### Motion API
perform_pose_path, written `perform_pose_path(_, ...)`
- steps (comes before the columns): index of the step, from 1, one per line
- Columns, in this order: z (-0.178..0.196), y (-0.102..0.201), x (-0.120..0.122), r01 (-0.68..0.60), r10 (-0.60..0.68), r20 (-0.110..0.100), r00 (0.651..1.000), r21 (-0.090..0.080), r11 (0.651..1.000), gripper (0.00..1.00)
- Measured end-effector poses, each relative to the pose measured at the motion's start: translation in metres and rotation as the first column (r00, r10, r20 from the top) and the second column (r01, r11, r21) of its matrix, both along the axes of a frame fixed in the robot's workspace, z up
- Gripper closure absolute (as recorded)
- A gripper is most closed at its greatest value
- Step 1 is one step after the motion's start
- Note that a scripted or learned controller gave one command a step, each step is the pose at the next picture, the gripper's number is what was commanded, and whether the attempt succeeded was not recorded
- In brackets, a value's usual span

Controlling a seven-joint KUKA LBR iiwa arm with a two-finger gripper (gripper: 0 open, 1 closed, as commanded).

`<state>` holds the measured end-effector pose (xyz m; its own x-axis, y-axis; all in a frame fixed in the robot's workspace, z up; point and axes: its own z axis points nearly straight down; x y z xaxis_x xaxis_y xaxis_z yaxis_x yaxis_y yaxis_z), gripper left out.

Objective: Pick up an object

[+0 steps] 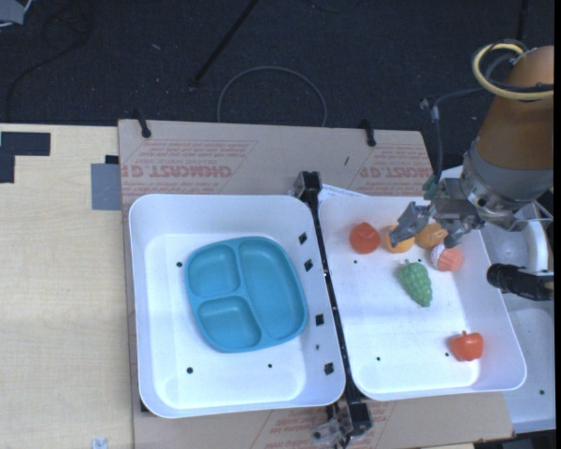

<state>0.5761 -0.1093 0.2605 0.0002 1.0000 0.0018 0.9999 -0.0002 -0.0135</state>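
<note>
Gripper (428,224) hung low over right bin (505,372), beside orange fruit (399,241); finger spacing could not be told. Best approach: centre over fruit, descend straight, avoid grapes (415,282).

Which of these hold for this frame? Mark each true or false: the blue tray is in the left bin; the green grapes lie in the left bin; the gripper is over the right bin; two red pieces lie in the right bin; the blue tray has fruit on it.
1. The blue tray sits in the left bin. True.
2. The green grapes lie in the left bin. False: they lie in the right bin.
3. The gripper is over the right bin. True, near its far edge.
4. Two red pieces lie in the right bin. True: the red fruit and the red piece.
5. The blue tray has fruit on it. False: its compartments are bare.
</note>
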Motion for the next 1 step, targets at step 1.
perform_pose_path(1, 0.0057, -0.0001, 0.0019, -0.001, 0.001, 0.010, 1.000, -0.001, 1.000, 0.00)
